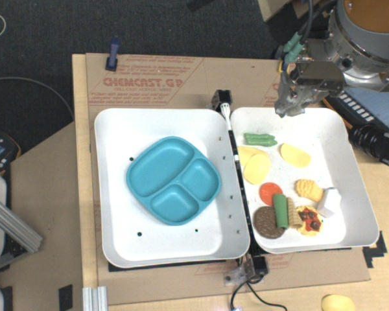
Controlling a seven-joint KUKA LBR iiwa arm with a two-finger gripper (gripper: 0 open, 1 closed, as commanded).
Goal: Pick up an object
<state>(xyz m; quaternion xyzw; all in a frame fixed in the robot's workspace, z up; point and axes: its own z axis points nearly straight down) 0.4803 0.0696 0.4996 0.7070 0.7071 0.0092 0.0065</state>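
Note:
The right white bin (350,173) holds several toy foods. A green bean pod (259,138) lies near its back. Two yellow slices (255,162) rest at its left and another yellow slice (294,154) sits in the middle. Toward the front are a red disc (270,191), a waffle-like piece (308,189), a brown cookie (266,221), a green stick (281,210) and a pizza slice (309,218). My gripper (289,107) hangs above the bin's back edge, apart from all the items, with nothing visibly held.
The left white bin (117,193) holds a blue divided plate (174,180). A black clamp (222,99) sits between the bins at the back. A blue clip (113,54) lies on the cardboard sheet (149,80). A yellow object (337,302) rests on the bench at bottom right.

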